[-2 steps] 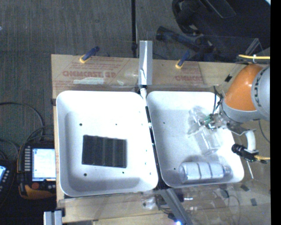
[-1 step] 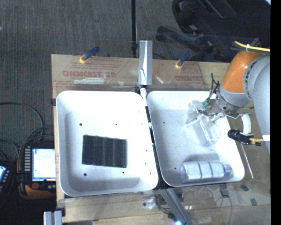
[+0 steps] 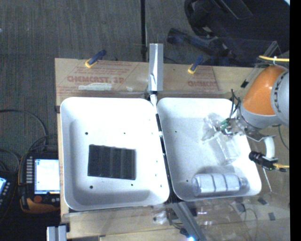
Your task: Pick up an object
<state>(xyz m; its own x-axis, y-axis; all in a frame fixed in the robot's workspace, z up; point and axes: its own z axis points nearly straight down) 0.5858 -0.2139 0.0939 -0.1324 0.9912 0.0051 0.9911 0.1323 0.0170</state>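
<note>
Jaws hang low in the right bin among clear plastic, their state beyond our telling, so we judge a grab is underway there, while the silver pack by the near wall and the black block in the left bin lie apart.

Gripper is see-through and blurred, fingertips too faint to tell apart. Clear thing just below it is hard to outline; contact between them can't be told. Arm to the right of gripper is cut off by the frame edge. Pendant far left of gripper has an unreadable screen. Dark gear above gripper is cropped at the top edge.
</note>
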